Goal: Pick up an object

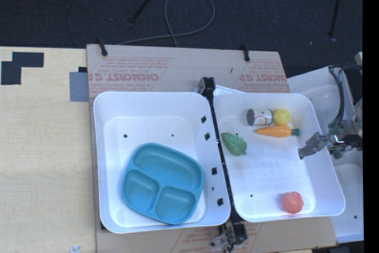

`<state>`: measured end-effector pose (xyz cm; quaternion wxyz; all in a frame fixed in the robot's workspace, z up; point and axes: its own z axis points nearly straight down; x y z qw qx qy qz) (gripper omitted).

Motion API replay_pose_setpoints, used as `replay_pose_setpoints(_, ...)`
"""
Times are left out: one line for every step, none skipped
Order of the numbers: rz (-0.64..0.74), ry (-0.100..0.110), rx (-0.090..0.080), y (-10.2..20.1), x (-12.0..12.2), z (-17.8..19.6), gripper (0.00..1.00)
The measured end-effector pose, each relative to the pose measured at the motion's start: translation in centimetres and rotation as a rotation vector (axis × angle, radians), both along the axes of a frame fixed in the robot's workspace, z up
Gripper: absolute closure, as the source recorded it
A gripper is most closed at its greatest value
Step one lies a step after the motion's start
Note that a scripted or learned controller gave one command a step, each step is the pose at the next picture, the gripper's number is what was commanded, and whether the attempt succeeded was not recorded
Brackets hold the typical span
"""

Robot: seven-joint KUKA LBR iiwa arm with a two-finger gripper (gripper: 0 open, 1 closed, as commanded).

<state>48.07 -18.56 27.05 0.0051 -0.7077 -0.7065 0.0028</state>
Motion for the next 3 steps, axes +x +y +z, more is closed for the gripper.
replay_pose_setpoints(0.001, -0.008, -0.002, 0.0, 0.1, 0.4, 0.00)
replay_pose_setpoints(0.002, -0.004, 0.000, 0.7, -0.5, -4.5, 0.00)
replay_pose_setpoints(0.001, -0.004, 0.000, 0.3, -0.3, -9.0, 0.00)
